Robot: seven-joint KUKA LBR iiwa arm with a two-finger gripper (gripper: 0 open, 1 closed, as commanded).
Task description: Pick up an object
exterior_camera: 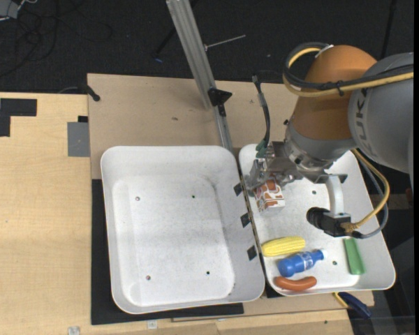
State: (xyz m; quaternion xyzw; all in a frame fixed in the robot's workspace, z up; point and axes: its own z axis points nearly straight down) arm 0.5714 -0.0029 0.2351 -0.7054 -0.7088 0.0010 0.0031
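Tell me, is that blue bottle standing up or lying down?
Lying down. The blue bottle rests on its side on the right bin's floor, cap pointing right, between the corn and the sausage.

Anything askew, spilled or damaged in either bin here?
Nothing stands out. The corn cob, blue bottle, sausage and green block lie loose but unbroken in the right bin. A red-and-white carton sits tilted under the end effector, which is ordinary for loose items.

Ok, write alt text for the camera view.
A grey and orange robot arm's gripper hangs over a red-and-white carton in the right bin, which also holds corn, a blue bottle, a sausage and a green stick.
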